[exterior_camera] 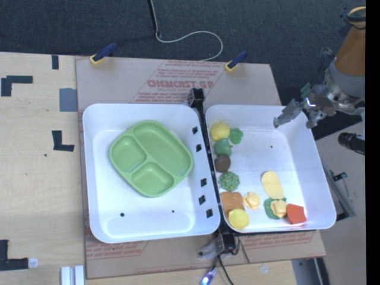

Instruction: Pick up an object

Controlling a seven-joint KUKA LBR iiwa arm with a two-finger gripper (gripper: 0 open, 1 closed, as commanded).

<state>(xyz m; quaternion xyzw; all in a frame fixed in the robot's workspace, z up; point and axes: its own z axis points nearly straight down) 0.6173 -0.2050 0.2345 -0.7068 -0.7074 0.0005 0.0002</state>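
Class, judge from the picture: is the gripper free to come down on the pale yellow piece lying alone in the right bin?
Probably yes: the pale yellow piece lies apart from its neighbours, with nothing over it.

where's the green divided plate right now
In the camera view the green divided plate lies in the left bin, roughly at its centre, across the divider from the toy food lined up along the right bin's left edge.

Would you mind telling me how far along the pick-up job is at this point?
Nothing looks picked yet. The hand hangs over the upper right corner of the right bin, with nothing seen between its fingers. The toy food, such as the yellow piece and the orange block, lies in that bin. Reaching down, gripping and lifting remain.
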